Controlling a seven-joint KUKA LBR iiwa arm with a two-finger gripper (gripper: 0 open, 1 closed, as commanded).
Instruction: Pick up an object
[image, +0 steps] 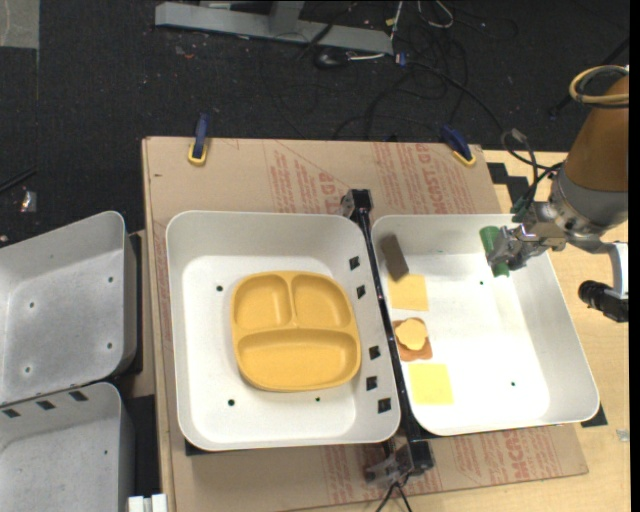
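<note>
Two shallow white bins sit side by side on a brown board laid over a dark floor. The left bin (190, 300) contains a yellow divided tray (296, 331), which lies flat near the bin's centre and shows three compartments, two small ones at the far side and one wide one at the near side. The right bin (540, 340) holds four small items, all grouped along its left wall, close to the divider between the bins: a dark grey block (394, 256) farthest from the camera, a pale yellow square (409, 293) just in front of it, an orange and tan round piece (412, 336) just below that, and a brighter yellow square (431, 383) nearest the camera. The round piece appears to rest on a reddish-brown base; its exact form is too small to resolve. The grey arm (600, 170) enters from the right, with its orange band above the wrist, and carries the gripper (500, 252) over the far right part of the right bin, well apart from the four items. A green part is visible at the gripper's tip. Whether the fingers are apart or together cannot be told at this resolution, and nothing is seen between them. Two yellow-handled clamps (198, 150) hold the board's far edge.
</note>
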